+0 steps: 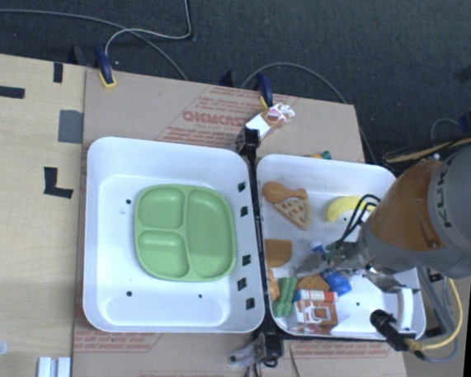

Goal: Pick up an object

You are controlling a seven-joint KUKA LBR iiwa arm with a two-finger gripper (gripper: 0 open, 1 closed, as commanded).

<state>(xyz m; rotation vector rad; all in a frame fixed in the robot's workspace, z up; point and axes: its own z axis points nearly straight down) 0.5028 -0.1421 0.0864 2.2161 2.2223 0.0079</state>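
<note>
arm (419,218) over right bin (386,177) | jaws (332,263) above blue toy (338,282) | grip state unclear

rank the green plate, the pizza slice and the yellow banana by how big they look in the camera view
1. green plate, by far the largest
2. pizza slice
3. yellow banana, partly hidden by the arm, so its place after the pizza slice is unsure

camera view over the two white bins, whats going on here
A grey robot arm with an orange band reaches in from the right over the right bin, which holds a jumble of toy food: a pizza slice, a yellow piece, a green item and a small boxed item. Its gripper sits low among the items near the bin's middle; nothing is visibly lifted. The left bin holds a green divided plate.
</note>
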